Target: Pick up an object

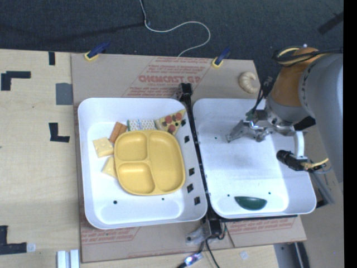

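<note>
Lying near the front rim of the right shallow white bin, a dark green dome-shaped object sits well apart from the metal two-finger gripper, whose fingers look spread with nothing between them. The grey arm with its orange band reaches in from the right, wrist angled left over the bin's back half. A yellow divided plastic plate fills the left white bin.

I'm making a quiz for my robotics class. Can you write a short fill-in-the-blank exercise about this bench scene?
1. The yellow divided plate lies in the ____ bin.
2. The gripper hovers over the ____ bin.
3. The dark green object lies near that bin's ____ edge.
4. The yellow plate has ____ compartments.

Missing words: left; right; front; three
</note>
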`<state>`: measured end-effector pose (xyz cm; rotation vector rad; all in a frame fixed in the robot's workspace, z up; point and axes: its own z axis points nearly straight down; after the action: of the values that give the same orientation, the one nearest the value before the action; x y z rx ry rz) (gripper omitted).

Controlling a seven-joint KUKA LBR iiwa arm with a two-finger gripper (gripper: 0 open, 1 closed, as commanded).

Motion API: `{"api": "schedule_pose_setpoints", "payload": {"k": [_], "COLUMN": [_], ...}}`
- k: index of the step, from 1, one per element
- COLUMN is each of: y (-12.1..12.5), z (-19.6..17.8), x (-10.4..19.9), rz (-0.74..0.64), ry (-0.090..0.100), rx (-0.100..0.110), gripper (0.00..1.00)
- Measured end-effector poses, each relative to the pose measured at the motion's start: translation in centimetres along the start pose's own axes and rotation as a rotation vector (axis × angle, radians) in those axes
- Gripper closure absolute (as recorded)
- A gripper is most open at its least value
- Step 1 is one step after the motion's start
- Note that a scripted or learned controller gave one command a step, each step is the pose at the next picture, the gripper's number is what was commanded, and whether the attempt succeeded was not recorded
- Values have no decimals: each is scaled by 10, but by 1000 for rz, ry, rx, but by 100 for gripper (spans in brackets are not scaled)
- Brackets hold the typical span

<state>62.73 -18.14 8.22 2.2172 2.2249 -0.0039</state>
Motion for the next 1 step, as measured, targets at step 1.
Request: {"api": "schedule_pose_setpoints", "payload": {"k": [1], "y": [1], "z": [-13], "x": [0], "rz": [-2], "ry": [0], "rx": [-3], "gripper": [100]}}
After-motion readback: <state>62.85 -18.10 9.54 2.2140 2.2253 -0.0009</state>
